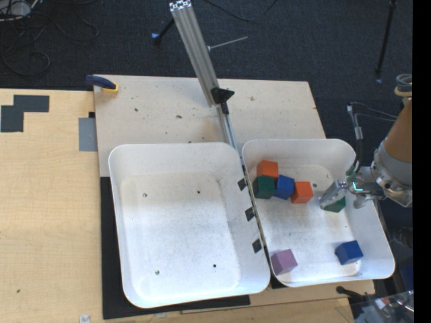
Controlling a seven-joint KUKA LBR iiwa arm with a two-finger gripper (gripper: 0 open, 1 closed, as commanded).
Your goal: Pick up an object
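Gripper (335,199) pinching dark green block (333,205), over right bin (377,264), 6 blocks visible

Dark carpet (303,39) (cables strewn) surrounds a pale wooden bench (40,200).

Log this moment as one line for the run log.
arm: over right bin | gripper: near dark green block, grasp unclear | other blocks: cluster at left, purple and blue near front | left bin: no blocks

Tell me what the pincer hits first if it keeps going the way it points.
The pincer points left across the right bin. Likely first in line: the orange cube beside the blue one, though height above the floor is unclear.
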